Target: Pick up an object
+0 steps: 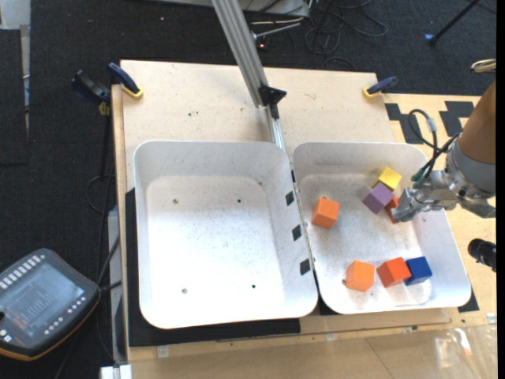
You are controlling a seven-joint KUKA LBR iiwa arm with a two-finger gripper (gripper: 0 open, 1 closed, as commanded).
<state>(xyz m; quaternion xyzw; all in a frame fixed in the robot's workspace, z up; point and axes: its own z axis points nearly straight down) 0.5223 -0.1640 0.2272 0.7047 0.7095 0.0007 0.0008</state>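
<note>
- Blocks are all found in the right bin (pixel 442 235); the left bin (pixel 150 212) is beside it on the bench (pixel 205 101).
- The gripper (pixel 404 209) is seen low over the right bin's far right side, reached in from the right, just beside the purple cube (pixel 379 197) and the yellow cube (pixel 390 178).
- A bit of red (pixel 392 208) is glimpsed right at the gripper, probably another block, but too much is hidden to be sure.
- Whether the gripper is spread or closed can't be told from this angle, and nothing can be called held.
- Purple and yellow are stacked up close together, so a clean grab there is probably made harder.
- An orange cube (pixel 325 212) is sat alone near the bin's left wall, well apart from the rest, likely the easier target.
- Another orange cube (pixel 360 275), a red cube (pixel 393 272) and a blue cube (pixel 418 269) are lined up along the near edge, the red and blue ones touching.
</note>
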